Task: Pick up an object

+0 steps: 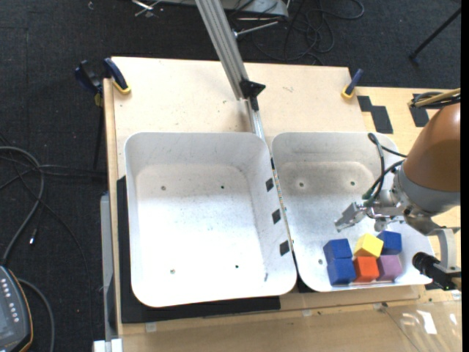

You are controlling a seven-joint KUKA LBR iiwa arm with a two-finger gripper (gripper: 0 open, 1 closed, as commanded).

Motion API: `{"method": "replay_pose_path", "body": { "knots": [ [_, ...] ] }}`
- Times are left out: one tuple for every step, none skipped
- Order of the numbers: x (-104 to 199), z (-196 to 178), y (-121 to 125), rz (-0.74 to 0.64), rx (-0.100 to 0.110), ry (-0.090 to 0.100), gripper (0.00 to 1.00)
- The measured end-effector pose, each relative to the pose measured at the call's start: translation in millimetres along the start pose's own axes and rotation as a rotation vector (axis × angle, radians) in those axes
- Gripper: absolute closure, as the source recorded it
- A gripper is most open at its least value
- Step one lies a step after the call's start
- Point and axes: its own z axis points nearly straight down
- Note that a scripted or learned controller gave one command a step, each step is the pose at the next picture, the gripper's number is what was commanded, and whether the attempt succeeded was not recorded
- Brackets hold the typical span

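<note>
Gripper is over the right bin, just above the block cluster; can't tell the claw's state from here. The blocks sit in that bin's near right corner: two blue cubes, yellow, orange, purple, another blue, all touching.

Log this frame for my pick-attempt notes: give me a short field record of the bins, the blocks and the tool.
left bin: no blocks visible in it
right bin: holds all the blocks, bunched in its near right corner
blocks: two blue blocks, one yellow block, one orange block, one purple block, one more blue block
tool: over the right bin, just above the cluster
held object: none seen between the fingers
</note>
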Motion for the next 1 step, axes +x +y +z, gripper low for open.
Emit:
{"method": "replay_pose_path", "body": {
  "knots": [
    [-63.7,-34.0,38.6,0.001,0.002,-0.002,0.0]
  ]
}}
